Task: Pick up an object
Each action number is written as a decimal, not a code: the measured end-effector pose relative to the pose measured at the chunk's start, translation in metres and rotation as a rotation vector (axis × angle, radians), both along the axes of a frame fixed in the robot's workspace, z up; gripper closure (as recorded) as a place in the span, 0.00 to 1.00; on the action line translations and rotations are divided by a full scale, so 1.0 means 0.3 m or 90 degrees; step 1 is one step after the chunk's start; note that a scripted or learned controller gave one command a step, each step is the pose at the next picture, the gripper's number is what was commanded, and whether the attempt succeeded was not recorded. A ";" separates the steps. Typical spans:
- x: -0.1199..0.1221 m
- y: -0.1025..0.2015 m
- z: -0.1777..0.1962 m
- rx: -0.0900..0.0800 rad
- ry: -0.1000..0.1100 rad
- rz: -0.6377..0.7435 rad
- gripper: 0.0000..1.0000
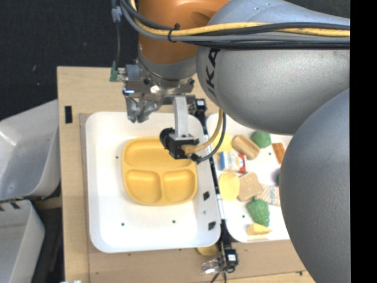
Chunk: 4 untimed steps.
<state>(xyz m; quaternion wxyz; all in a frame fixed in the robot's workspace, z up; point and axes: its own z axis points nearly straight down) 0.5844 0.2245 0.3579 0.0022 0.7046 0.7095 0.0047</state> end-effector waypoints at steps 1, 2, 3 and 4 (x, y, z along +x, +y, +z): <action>-0.233 -0.015 -0.092 -0.004 0.010 -0.001 1.00; -0.191 -0.010 0.209 0.001 0.000 -0.001 1.00; 0.251 -0.022 -0.327 -0.006 0.010 -0.006 1.00; 0.354 -0.340 -0.446 -0.006 0.008 -0.010 1.00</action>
